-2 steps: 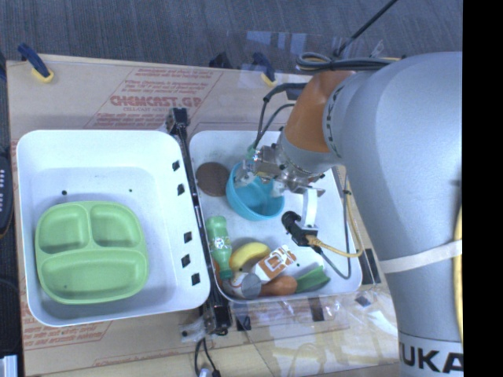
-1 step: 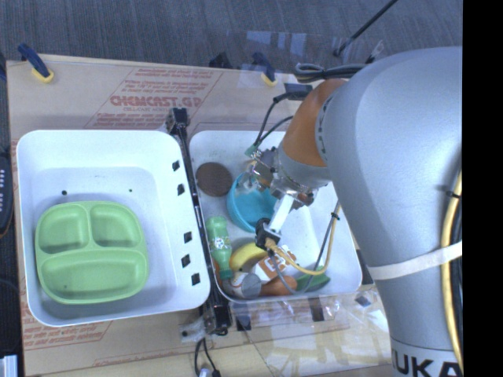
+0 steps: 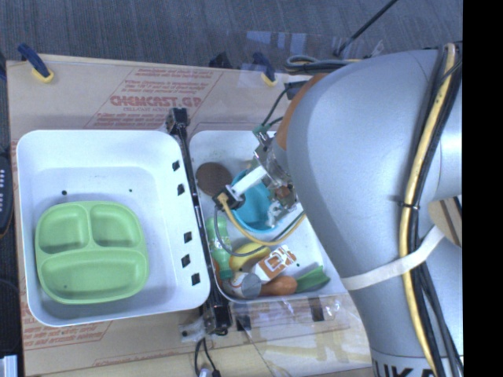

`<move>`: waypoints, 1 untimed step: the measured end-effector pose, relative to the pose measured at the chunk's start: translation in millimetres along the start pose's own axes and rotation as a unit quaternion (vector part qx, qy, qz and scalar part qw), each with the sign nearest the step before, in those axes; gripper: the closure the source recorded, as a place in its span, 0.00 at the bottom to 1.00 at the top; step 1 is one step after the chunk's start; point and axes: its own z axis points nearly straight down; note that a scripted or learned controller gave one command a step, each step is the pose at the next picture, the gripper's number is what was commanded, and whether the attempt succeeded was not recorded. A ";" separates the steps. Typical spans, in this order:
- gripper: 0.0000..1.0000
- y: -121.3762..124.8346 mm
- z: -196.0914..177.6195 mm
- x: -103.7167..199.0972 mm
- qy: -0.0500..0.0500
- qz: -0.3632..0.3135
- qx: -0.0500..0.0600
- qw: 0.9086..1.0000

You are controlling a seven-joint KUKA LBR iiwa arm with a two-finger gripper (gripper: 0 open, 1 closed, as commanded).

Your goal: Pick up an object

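The objects I am picking from are lying heaped in the right bin (image 3: 206, 144): a blue cup (image 3: 253, 206), a brown disc (image 3: 211, 177), a carrot (image 3: 277, 287) and a yellow piece (image 3: 247, 250). My gripper (image 3: 271, 181) is hanging low over the blue cup, and I cannot tell its state. Nothing is looking lifted, so I am judging the grasp itself as not yet done. The green divided plate (image 3: 91, 251) is sitting in the left bin (image 3: 47, 144).

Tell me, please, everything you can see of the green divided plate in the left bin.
The green divided plate is pale green, looks like matte plastic, and has rounded corners. Raised ridges split it into three compartments: two smaller ones at the far side, one long one nearer the camera. It lies flat, right side up, on the floor of the left bin, toward its near left corner, with nothing on it.
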 end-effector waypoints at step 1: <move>0.00 -21.8 -2.0 -31.6 0.005 0.032 -0.001 0.999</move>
